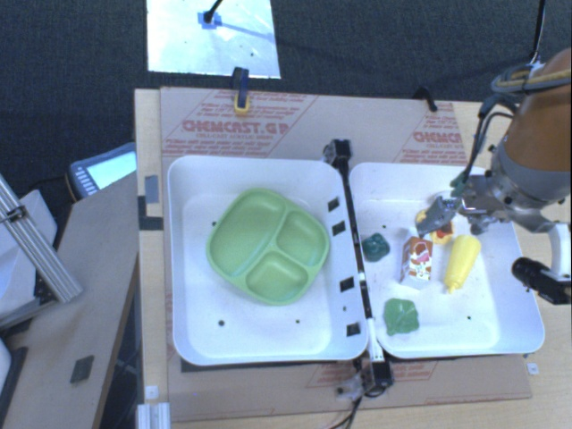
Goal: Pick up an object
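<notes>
My gripper (440,214) hangs over the far middle of the right bin (509,329), the arm coming in from the right. Directly beneath and beside it lies a small orange-yellow and red object (425,219), partly hidden by the gripper. Whether they touch cannot be made out. Just in front stands a small red-and-white carton (416,260). To the carton's right lies a yellow corn-like piece (461,260). A dark green lump (375,247) sits near the bin's left wall, and a light green leafy piece (401,315) lies near the front.
The left bin (192,329) holds a light green divided plate (267,245). A black divider strip (350,239) runs between the two bins. Bare white floor shows at the front right of the right bin.
</notes>
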